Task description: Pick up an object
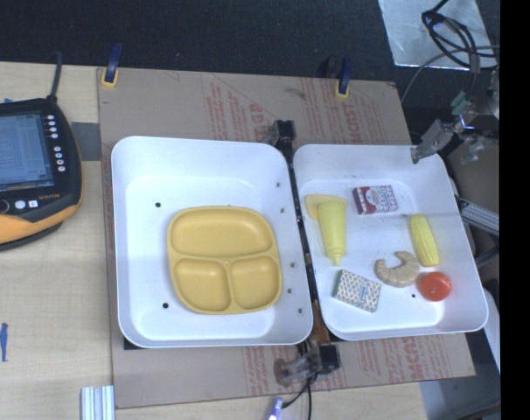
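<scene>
The right bin [453, 322] holds several small items: a yellow squeeze bottle [332, 226], a red and white carton [374, 199], a corn cob [424, 239], a tan croissant [398, 269], a red tomato [434, 286] and a green patterned packet [358, 290]. My gripper [440, 134] sits at the right edge of the view, above the bin's far right corner and apart from every item. It is small and partly cut off there.
The left bin [138, 234] holds a yellow divided plate [224, 259]. A teach pendant [20, 169] lies on the bench at far left. Two clamps [112, 64] [339, 77] pin the cardboard sheet at the back. Cables [453, 33] hang at top right.
</scene>
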### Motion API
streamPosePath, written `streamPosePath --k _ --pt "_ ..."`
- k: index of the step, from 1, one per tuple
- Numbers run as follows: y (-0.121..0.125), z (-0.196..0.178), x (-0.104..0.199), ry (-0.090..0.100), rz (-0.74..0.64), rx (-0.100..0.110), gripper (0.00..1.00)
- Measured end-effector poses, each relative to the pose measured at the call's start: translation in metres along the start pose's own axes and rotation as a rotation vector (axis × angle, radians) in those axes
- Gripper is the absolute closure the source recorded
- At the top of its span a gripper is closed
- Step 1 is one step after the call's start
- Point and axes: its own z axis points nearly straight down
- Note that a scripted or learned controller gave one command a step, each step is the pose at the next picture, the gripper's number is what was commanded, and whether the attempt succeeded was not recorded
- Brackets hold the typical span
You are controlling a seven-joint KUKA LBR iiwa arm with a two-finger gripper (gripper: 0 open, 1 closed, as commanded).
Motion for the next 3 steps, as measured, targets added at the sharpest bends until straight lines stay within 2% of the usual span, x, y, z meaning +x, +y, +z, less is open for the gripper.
streamPosePath --k 1,2,3 --pt "0.038 0.13 0.026 0.001 -0.001 0.004 0.0" --pt "0.029 0.185 0.052 -0.005 -0.002 -0.006 0.0" --pt "0.03 0.173 0.05 -0.007 -0.003 -0.009 1.0"
